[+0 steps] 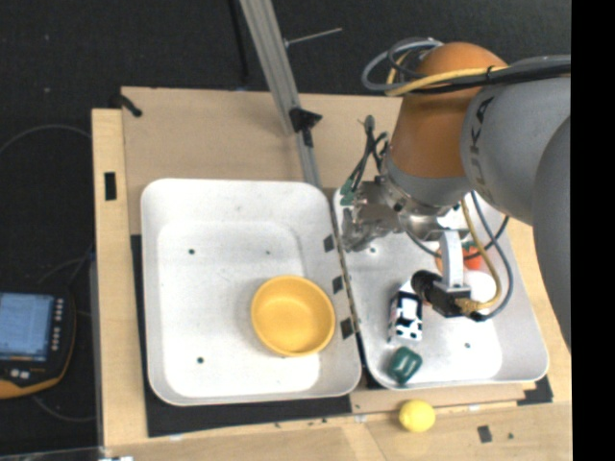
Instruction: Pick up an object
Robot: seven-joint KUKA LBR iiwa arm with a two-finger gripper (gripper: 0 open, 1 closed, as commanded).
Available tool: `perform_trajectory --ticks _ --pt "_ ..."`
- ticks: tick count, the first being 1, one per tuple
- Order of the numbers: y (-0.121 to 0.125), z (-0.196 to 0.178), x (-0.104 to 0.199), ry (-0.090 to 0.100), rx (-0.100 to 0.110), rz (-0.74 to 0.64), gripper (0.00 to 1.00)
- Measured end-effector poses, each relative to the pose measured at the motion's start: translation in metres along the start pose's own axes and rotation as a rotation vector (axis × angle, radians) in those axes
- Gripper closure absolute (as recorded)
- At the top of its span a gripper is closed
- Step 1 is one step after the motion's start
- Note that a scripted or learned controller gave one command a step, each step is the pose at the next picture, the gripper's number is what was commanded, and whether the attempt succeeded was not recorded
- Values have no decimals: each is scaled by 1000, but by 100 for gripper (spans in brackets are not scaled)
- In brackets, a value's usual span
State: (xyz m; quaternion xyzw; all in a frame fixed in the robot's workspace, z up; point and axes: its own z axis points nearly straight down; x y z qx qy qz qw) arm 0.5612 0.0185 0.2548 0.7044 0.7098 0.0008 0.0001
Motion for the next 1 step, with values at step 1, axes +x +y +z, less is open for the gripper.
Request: perform_trajectory --ticks 1 --pt "23 14 49 -1 1 5 100"
